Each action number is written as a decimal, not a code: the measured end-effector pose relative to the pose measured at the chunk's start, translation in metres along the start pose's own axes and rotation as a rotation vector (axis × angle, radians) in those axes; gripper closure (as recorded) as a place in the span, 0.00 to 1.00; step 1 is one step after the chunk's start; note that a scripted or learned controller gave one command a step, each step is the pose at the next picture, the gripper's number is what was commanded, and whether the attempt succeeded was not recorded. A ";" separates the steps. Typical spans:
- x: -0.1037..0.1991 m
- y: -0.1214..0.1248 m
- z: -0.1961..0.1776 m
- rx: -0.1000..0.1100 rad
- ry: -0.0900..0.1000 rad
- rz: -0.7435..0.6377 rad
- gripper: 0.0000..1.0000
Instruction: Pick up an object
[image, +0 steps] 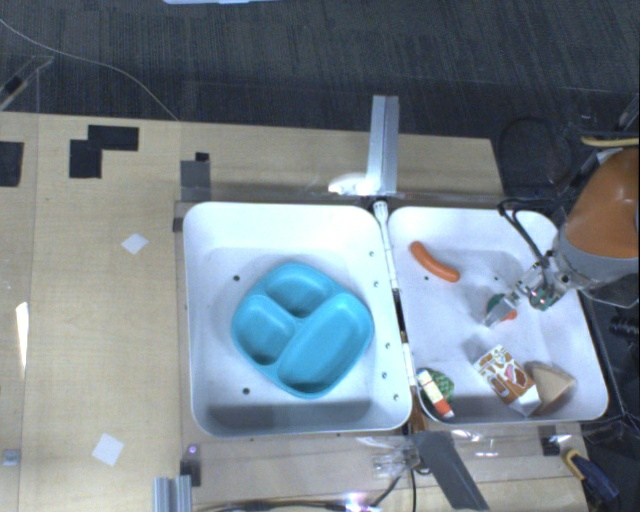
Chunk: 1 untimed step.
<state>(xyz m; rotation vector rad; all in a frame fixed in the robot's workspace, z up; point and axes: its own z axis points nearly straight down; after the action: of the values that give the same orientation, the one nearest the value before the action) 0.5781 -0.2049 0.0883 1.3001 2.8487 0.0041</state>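
My gripper (503, 307) reaches in from the right and hangs low over the middle of the right bin (590, 345). A small orange bit (511, 316) shows right at its tip; I cannot tell whether it is a held thing or part of the tool. An orange sausage (434, 262) lies to the back left of the gripper. Near the front, a printed carton (503, 375) rests beside a brown cone-shaped piece (553, 384). A green, white and red item (436, 390) lies in the front left corner.
The left bin (215, 300) holds a blue divided plate (302, 328). A metal post (384, 150) stands behind the wall between the bins. The arm's orange band (608, 208) hangs over the right bin's back right corner, with cables nearby.
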 end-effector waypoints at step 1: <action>-0.002 0.002 -0.013 -0.006 -0.007 0.003 1.00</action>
<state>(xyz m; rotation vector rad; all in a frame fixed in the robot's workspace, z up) 0.5810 -0.2048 0.1013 1.3012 2.8390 0.0078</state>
